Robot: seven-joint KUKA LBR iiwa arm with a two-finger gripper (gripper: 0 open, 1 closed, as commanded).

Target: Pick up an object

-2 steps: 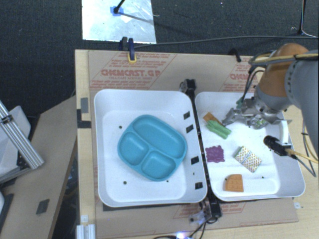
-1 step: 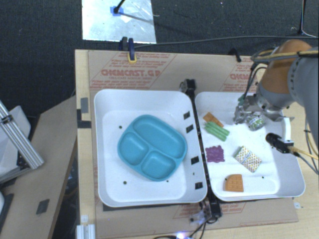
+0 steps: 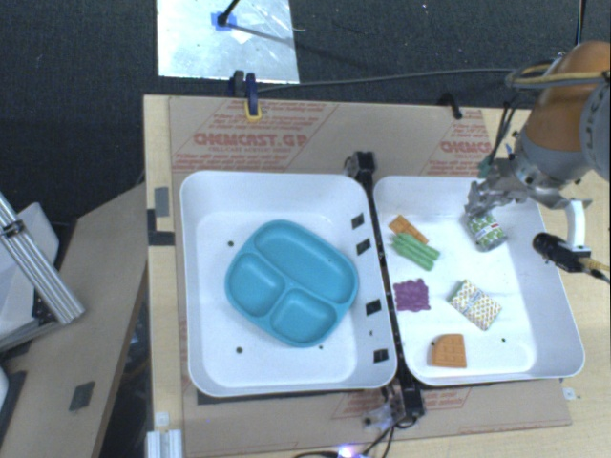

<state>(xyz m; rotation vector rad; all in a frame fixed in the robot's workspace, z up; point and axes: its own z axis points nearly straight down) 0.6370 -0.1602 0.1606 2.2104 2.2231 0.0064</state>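
The gripper's (image 3: 485, 208) fingers: I cannot tell their state. It sits over a small can (image 3: 488, 231) at one o'clock in the right bin (image 3: 558, 342). Left bin (image 3: 205, 256) holds a blue plate (image 3: 291, 281).

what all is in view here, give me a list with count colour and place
bins: 2, white, side by side on the bench
divided plate: 1, blue, middle of the left bin
orange piece: 1, orange, top left of the right bin
green piece: 1, green, just below the orange piece
purple piece: 1, purple, left middle of the right bin
patterned block: 1, white with coloured specks, centre of the right bin
brown piece: 1, orange-brown, near edge of the right bin
small can: 1, green and white, upper right bin, right under the gripper
arm: 1, grey with orange band, reaching in from the right
gripper: 1, grey, directly above the can
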